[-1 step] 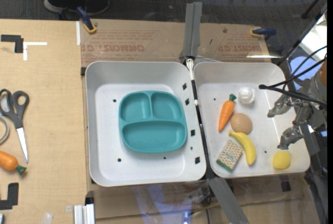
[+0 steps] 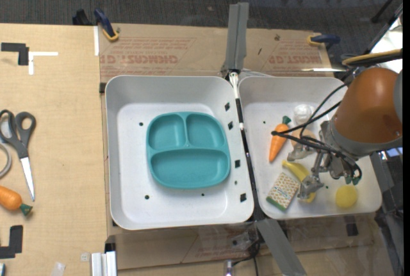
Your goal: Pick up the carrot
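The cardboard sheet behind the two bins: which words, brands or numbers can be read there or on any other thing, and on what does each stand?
Red print on the cardboard sheet, left panel: upside down and blurred, not readable with certainty.
Red print on the right panel: likewise upside down and blurred.
Small packet in the right bin: print too small to read.

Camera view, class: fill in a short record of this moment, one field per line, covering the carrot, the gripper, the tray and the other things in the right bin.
carrot: lies in the right bin, near its left wall, green top pointing up the view
gripper: low over the right bin, right of and below the carrot, beside the banana
tray: teal, three compartments, in the left bin
other items: small box, lemon
off the bins: scissors, second carrot on the bench
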You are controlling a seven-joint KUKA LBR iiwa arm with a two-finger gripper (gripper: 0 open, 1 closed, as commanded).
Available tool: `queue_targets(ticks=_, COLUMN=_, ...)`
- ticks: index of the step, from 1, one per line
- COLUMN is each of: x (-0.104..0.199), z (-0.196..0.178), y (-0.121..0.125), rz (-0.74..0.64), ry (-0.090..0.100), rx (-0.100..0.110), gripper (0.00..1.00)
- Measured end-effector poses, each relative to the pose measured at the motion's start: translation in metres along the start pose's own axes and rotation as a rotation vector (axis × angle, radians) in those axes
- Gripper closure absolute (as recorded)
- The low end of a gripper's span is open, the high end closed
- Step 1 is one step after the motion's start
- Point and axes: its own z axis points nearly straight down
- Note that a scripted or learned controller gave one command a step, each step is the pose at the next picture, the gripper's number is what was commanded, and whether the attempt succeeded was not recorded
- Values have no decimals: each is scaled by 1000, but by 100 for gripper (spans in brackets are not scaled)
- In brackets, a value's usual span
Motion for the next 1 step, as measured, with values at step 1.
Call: queue_targets(ticks=1, x=-70, z=-1, y=34, rz=138, ry=-3, rx=0, gripper=0)
